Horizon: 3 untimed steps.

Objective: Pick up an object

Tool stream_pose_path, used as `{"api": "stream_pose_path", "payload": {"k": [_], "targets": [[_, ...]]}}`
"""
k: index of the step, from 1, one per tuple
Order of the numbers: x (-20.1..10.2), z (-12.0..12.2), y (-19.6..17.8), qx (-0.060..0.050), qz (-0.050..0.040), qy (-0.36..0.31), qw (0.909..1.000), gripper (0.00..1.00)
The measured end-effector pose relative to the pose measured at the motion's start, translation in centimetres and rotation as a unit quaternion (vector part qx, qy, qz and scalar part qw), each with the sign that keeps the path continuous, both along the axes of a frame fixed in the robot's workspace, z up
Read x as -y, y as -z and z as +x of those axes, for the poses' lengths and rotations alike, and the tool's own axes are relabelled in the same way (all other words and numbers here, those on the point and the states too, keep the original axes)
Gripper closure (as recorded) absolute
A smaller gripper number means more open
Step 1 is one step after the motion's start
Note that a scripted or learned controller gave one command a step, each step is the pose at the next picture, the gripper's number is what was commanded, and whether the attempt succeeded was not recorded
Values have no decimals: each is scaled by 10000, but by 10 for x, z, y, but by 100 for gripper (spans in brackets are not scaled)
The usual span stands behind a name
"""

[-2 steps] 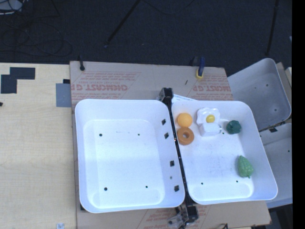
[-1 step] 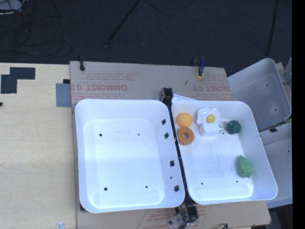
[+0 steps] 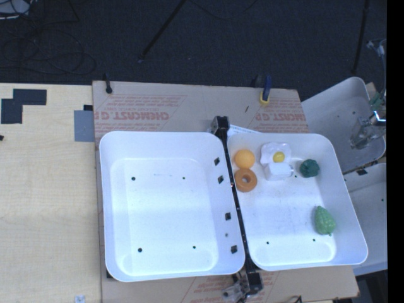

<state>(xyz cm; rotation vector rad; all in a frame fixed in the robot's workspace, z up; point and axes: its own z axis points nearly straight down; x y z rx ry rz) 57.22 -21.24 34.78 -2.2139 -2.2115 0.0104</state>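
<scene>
Five small objects sit in the right bin (far half).

A clamp-like fitting below the bins' shared edge is cut off by the bottom border, form indistinct.

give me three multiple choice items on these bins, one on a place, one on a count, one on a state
1. Where does the orange ball lie?
A. right bin, far left corner area
B. left bin, centre
C. on the cardboard outside the bins

2. How many green things lie in the right bin?
A. none
B. two
C. four

3. How does the orange ring lie?
A. flat on the bin floor
B. hung on the bin wall
C. stacked on the white toy

Key: 1 A, it sits by the divider at the far end. 2 B, a dark green lump and a light green one. 3 A, its hole faces up, apart from the white toy.
</scene>
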Motion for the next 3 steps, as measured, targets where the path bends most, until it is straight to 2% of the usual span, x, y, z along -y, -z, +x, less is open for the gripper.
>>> {"api": "stream_pose_path", "payload": {"k": [1, 3], "targets": [[2, -62, -59, 79, -27, 10, 10000, 100], [3, -59, -75, 54, -23, 2, 10000, 100]]}}
